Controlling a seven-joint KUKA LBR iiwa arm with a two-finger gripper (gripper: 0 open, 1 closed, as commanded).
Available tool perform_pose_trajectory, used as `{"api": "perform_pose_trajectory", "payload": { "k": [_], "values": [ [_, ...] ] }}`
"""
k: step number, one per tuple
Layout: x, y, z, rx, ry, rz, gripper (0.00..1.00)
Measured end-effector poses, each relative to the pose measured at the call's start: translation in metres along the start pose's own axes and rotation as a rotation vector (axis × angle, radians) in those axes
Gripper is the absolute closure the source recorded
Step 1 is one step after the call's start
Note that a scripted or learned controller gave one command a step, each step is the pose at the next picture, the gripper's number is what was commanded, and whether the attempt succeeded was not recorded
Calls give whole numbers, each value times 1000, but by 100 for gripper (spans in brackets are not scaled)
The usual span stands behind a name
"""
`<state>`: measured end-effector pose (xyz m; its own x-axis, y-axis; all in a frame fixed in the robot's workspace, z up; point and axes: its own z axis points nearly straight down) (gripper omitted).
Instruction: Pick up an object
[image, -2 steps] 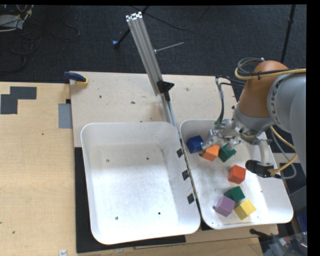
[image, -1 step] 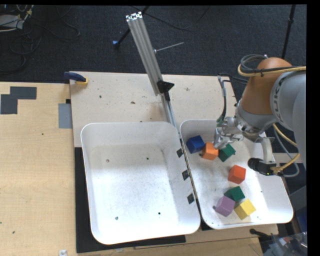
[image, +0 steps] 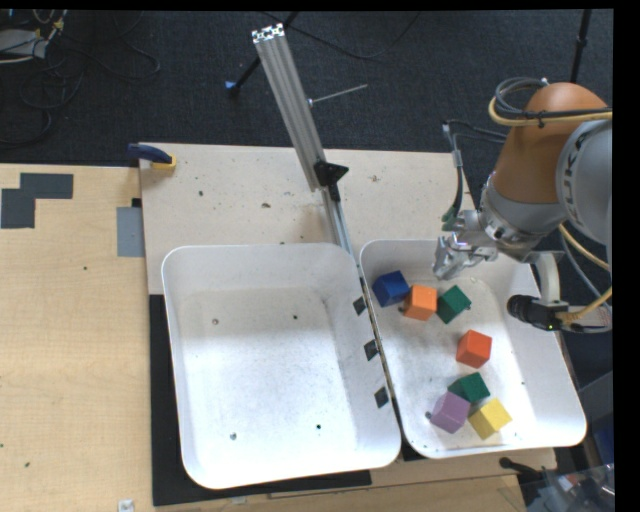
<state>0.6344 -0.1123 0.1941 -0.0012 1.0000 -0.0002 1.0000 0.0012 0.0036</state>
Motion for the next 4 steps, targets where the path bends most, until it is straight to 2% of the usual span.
{"api": "perform_pose_trajectory", "payload": {
  "k": [1,2,3,4],
  "values": [
    [-2,0,-31,2,0,1,100],
    [43,-26,-21,9,2,-1,100],
    [87,-50,-34,8,3,-2,100],
    [137,-63,-38,10,3,-2,100]
  ]
}}
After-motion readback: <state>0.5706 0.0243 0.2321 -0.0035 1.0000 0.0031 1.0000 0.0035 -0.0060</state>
